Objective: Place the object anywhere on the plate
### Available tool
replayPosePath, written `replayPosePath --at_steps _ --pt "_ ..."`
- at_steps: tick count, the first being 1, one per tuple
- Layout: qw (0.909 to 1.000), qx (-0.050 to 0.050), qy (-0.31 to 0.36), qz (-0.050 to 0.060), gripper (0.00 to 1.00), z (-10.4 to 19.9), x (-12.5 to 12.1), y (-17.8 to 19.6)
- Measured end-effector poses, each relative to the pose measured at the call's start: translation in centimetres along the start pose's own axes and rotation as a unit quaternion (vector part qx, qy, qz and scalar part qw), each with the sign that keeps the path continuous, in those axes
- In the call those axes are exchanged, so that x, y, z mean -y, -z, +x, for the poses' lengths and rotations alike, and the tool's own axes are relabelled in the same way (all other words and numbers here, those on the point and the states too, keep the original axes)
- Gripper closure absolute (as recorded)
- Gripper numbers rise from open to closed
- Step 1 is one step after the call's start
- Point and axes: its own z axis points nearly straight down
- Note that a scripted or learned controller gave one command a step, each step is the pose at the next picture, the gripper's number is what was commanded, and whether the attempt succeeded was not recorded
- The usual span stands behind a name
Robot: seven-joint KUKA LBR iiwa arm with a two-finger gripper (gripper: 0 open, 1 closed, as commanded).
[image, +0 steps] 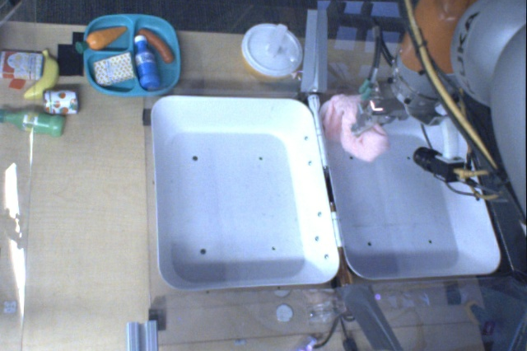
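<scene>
Two white bins sit side by side: we find the left bin (239,193) bare, and the pink object (350,131) lies at the right bin's (420,217) upper-left corner, the claw (369,114) over it. We cannot tell its state. Next comes a secure pickup.

Two white bins: left bin (239,193), right bin (420,242). Pink soft object (350,131) at right bin's 11 o'clock corner; hand (368,117) upon it. Counter (74,217): blue divided tray (132,54) at 10 o'clock; white lidded cup (272,50) at 12.
</scene>
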Motion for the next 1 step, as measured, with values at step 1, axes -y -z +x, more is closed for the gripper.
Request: replayPosePath --at_steps 1 --pt "1.0000 0.000 0.004 -0.001 1.00 0.14 -0.15 4.03"
